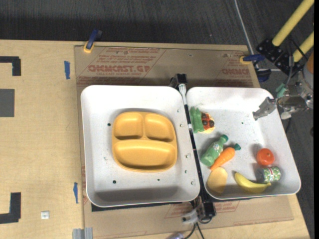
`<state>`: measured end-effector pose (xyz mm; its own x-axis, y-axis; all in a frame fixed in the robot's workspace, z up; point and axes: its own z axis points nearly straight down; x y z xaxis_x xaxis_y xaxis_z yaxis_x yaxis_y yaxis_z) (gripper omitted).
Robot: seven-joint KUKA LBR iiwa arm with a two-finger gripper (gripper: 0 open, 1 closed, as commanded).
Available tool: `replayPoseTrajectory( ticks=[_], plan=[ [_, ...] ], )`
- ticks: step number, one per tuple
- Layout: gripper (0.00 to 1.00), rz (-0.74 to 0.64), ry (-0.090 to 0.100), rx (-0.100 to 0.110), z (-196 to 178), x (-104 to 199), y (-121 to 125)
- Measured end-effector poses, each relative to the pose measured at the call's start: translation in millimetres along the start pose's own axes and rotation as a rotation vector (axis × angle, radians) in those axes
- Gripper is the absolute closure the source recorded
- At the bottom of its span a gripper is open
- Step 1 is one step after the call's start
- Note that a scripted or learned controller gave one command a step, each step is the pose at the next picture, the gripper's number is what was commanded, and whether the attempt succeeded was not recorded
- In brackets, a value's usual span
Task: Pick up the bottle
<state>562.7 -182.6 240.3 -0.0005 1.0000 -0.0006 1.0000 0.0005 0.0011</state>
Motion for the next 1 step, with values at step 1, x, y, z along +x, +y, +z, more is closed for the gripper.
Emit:
replayPoseTrajectory(
  ticks=[1],
  plan=[
    [0.00,0.108,0.000,0.000,145.9,49.6,34.7]
  ],
)
